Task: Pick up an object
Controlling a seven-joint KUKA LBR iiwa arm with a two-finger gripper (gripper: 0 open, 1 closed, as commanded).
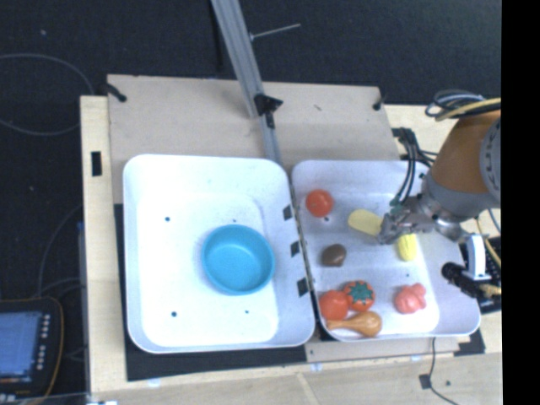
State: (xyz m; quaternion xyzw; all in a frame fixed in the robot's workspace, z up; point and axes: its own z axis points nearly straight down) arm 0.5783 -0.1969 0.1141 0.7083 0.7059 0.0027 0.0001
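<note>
Right bin (pixel 337 171): lemon (pixel 364 221) beside tool (pixel 393 230)

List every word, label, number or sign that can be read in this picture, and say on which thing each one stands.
No text can be read here.
The screen device at the lower left glows blue, but anything on it is too blurred to read.
The white bins, the blue bowl and the toy foods show no labels.

A bowl (pixel 238 259) sits in the left bin (pixel 152 184). The right bin (pixel 456 319), just beside the left bin, holds several small objects.
</note>
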